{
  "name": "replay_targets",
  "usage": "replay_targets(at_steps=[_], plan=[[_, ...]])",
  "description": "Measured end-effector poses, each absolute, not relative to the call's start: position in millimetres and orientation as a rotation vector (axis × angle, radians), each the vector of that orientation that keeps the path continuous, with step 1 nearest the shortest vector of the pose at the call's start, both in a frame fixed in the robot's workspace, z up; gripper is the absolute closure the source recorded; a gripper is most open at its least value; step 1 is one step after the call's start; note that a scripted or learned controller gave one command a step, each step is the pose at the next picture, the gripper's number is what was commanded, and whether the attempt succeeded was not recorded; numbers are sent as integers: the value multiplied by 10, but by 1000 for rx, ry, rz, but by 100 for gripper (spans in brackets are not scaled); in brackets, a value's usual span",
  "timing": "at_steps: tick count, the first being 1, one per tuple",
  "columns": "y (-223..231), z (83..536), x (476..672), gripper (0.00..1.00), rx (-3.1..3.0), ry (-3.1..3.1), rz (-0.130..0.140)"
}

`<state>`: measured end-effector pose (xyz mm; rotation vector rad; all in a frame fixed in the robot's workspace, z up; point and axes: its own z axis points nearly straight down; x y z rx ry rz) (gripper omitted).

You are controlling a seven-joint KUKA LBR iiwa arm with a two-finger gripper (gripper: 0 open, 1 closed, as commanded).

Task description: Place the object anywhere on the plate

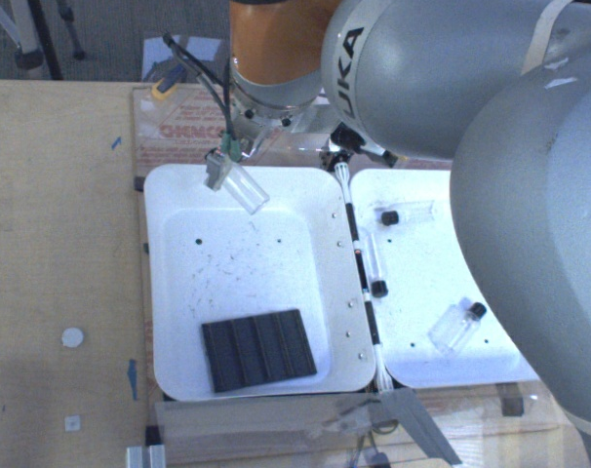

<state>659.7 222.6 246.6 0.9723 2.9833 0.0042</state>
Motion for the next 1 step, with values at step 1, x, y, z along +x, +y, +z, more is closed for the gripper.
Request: replay_targets(at_steps=[1], plan=[[2267, 3675, 6588, 100, 613, 3076, 5]])
